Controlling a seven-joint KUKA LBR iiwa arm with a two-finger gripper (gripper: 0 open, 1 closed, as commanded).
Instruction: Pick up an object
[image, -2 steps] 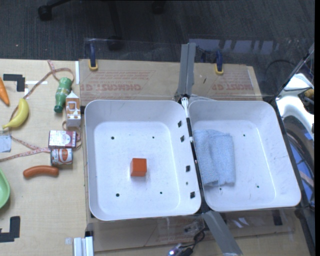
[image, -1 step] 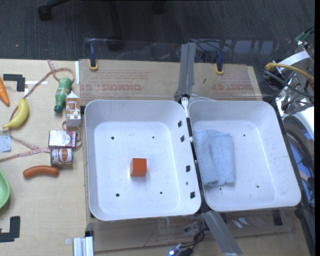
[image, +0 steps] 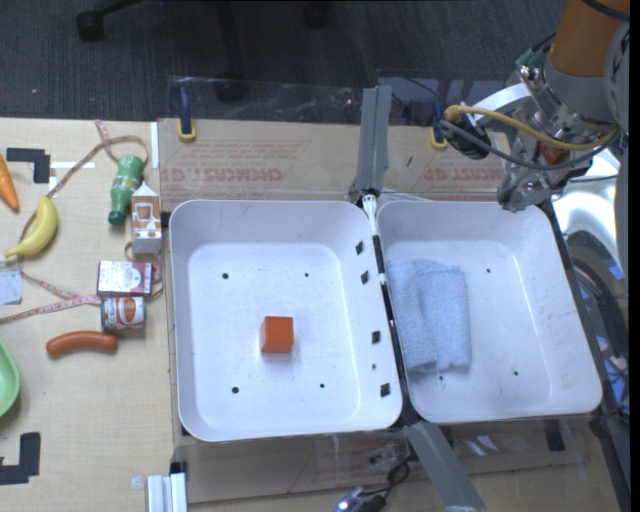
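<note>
Far left on the tan surface (image: 80, 400): one orange carrot (image: 8, 185), one yellow banana (image: 34, 228), a green plate edge (image: 6, 378), one red-brown sausage (image: 81, 344). One measuring tape (image: 70, 170) loops among them. Next: one green bottle with white label (image: 124, 185), one small carton shaped like a house (image: 146, 222), one pink-and-white box (image: 124, 277), one tin can lying on its side (image: 124, 313). Their labels are too small to read.

Two shallow white bins side by side. Left bin (image: 200, 400) holds one small orange cube (image: 278, 334), near the middle of the floor, apart from every wall. Behind the bins, brown cardboard (image: 260, 165) with red print reading upside down; the largest word looks like "CHEMCAST GP".

Right bin (image: 560, 390) holds one folded pale-blue cloth (image: 430, 315), lying toward its left side.

Upper right: the tool (image: 522, 197) hangs over the right bin's far rim; cannot tell whether it is spread or pressed together. Yellow and black cables (image: 490, 125) loop beside the wrist.
</note>
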